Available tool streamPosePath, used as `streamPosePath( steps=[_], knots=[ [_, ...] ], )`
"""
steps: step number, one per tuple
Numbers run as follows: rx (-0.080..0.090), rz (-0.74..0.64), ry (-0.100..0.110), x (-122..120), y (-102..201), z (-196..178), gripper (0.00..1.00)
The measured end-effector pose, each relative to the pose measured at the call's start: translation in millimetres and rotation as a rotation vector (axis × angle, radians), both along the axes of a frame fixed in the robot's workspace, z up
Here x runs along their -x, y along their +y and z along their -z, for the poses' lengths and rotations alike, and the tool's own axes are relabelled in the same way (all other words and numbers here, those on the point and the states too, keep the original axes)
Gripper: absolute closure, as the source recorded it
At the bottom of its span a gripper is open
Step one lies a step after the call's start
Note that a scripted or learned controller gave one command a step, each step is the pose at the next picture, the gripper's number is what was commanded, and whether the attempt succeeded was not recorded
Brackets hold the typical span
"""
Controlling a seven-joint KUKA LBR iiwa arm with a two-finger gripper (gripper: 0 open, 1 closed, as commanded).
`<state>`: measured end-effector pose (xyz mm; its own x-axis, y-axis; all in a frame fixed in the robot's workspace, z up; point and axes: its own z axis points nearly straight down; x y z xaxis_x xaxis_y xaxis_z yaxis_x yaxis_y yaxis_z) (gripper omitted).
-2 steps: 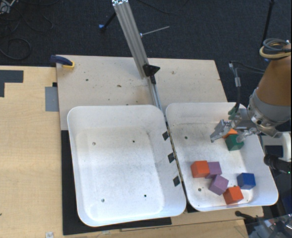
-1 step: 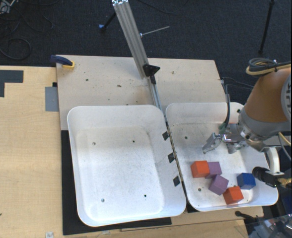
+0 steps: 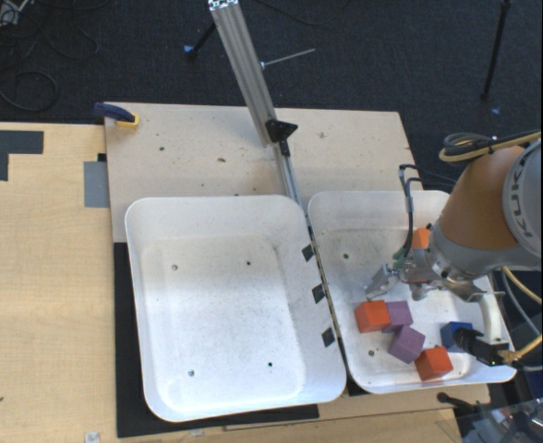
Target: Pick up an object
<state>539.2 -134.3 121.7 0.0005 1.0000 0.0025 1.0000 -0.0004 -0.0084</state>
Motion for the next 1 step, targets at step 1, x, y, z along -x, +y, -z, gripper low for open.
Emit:
streamPosePath(
  steps=[1],
  knots=[
    [0.001, 0.009, -0.004, -0.8, -2.9, -12.5, 1.00]
  ],
)
